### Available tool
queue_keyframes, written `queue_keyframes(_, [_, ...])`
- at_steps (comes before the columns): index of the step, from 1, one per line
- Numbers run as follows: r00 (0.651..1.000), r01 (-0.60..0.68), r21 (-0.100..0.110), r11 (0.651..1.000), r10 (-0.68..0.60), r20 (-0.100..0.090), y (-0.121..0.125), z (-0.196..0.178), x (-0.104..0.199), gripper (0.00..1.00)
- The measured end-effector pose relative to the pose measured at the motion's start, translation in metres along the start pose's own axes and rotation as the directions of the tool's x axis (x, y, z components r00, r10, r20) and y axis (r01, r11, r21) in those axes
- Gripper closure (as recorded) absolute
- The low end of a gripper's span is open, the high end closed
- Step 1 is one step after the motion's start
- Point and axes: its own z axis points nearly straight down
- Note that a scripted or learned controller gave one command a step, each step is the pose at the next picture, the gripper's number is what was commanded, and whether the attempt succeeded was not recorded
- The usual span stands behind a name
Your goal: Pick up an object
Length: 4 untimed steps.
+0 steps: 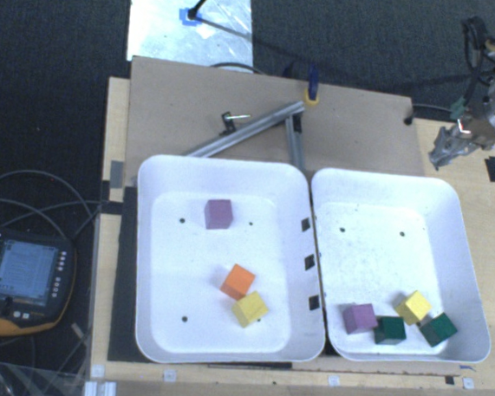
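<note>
Arm up at the far right, hand (pixel 449 148) hanging over the desk (pixel 367 130) just beyond the right bin (pixel 463 222); can't tell its grip state. Well apart from it, along that bin's near edge: purple cube (pixel 360 317), two green cubes (pixel 390 329), yellow cube (pixel 413 306).

Dark carpet floor (pixel 52 61) surrounds a pale wooden bench (pixel 351 116).
</note>
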Motion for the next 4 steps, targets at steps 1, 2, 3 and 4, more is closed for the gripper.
queue_keyframes(1, [1.000,0.004,0.007,1.000,-0.004,-0.004,-0.011,0.004,0.050,1.00])
queue_keyframes(2, [1.000,0.004,0.007,1.000,-0.004,-0.004,-0.032,-0.003,0.096,1.00])
queue_keyframes(3, [1.000,0.004,0.011,1.000,-0.004,-0.005,-0.057,0.012,0.147,1.00])
queue_keyframes(4, [1.000,0.005,0.011,1.000,-0.005,-0.005,-0.087,0.015,0.203,1.00])
